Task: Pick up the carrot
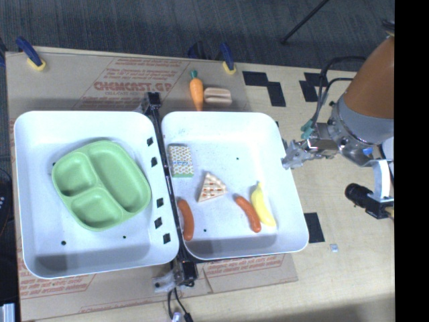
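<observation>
**Carrot outside the bins, arm still off to the right**

Scanning from large to small, I see the grey arm with its orange band (375, 79) at the right edge, then the two shallow white bins (221, 123), then the green divided plate (100, 183) in the left one. The two-finger gripper (293, 156) hovers just beside the right bin's right rim; whether it is closed I cannot tell. The small orange carrot with green top (196, 91) lies on the cardboard beyond the bins, long axis pointing away, up-left of the gripper, well apart.

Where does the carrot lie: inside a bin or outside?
Outside. The carrot lies on the cardboard beyond the right bin's far rim, beside a toy sandwich.
</observation>
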`<state>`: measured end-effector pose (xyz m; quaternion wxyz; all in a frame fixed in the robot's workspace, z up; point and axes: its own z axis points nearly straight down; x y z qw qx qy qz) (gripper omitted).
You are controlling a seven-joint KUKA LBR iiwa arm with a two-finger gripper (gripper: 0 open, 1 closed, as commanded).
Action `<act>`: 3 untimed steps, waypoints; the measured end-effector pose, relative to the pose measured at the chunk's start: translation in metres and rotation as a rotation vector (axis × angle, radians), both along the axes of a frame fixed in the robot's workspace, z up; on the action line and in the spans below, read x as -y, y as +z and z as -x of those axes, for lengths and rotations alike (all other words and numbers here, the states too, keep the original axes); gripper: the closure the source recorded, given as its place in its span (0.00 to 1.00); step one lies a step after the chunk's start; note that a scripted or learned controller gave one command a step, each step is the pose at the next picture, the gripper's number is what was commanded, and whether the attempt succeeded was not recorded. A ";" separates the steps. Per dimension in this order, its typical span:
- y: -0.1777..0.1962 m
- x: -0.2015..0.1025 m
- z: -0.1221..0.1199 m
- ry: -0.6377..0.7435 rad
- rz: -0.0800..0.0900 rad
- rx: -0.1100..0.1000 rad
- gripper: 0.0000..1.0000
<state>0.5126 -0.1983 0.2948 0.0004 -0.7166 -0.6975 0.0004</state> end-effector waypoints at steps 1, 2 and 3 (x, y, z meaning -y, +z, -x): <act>-0.203 -0.008 0.009 -0.250 -0.002 -0.002 1.00; -0.086 0.002 0.036 -0.163 -0.001 -0.001 1.00; -0.116 -0.084 0.036 -0.342 -0.002 -0.004 1.00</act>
